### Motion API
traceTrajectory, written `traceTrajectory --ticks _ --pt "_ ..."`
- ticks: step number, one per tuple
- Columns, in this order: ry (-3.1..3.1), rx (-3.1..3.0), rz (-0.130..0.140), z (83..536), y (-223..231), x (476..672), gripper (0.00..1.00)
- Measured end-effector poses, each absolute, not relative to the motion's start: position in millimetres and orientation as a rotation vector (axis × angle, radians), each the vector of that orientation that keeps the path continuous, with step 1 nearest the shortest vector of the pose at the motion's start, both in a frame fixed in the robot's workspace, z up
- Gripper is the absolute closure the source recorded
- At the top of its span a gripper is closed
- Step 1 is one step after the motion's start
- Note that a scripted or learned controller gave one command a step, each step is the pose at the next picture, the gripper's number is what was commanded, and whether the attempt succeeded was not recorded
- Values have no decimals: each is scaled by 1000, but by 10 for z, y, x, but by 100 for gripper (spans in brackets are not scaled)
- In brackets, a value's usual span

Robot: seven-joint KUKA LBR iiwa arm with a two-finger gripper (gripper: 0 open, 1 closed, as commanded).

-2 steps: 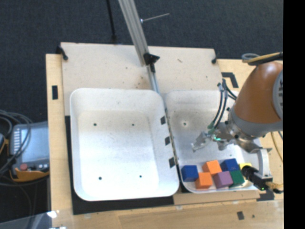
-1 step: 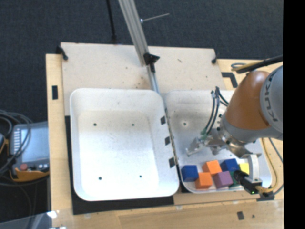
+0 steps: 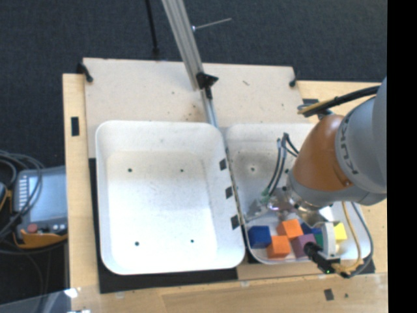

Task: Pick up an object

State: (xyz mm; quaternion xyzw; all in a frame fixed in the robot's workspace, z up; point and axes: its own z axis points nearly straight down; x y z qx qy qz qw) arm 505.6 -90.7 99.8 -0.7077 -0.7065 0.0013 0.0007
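Small coloured blocks [image 3: 281, 238], blue, orange, purple, yellow, cluster together; the fingers' state cannot be told

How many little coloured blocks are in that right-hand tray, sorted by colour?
Visible under the arm, in the right bin:
Blue block: 1
Orange blocks: 2
Purple block: 1
Yellow block: 1
Total: 5 in sight; the arm may hide others.
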Motion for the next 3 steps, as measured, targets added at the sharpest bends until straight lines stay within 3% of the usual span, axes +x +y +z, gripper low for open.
traceTrajectory --ticks 1,2,3 --pt "-2216 -2227 -2 984 -914 5067 0" --pt "-2211 -2236 -7 1092 -925 5078 100" --pt "-2229 -2221 -6 1626 -870 5017 100"
